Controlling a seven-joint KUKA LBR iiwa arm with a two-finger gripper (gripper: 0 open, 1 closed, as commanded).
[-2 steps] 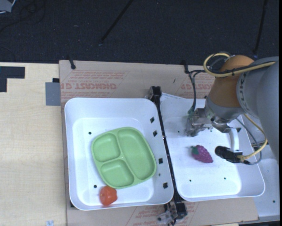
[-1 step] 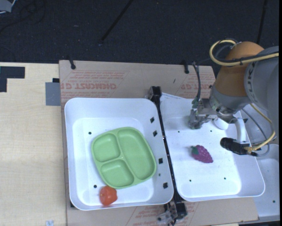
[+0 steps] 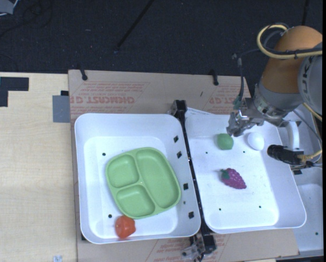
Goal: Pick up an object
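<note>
Currently the grey arm with its orange band (image 3: 294,42) reaches in from the right over the far part of the right shallow white bin (image 3: 294,214), and its two-finger gripper (image 3: 236,127) hangs near that bin's far left area, just above and beside a small round green ball (image 3: 224,142). From this slant the gripper's tip seems to touch or nearly touch the ball's upper right edge, but whether it is open or closed cannot be told, and nothing can be seen held in it. The small round green ball lies on the bin floor near the far wall, close to the divider between the bins. Just to its right, apart from it, lies a smooth white egg-shaped object (image 3: 255,141). Nearer the camera, about mid-floor, lies a purple bunch of toy grapes with a green stem end (image 3: 233,178), well apart from both. The left shallow white bin (image 3: 89,146) holds a light green three-compartment plastic plate (image 3: 144,182), lying flat and turned at an angle, and a small orange-red lumpy object (image 3: 125,226) sits just beside the plate's near edge, by the bin's near wall
</note>
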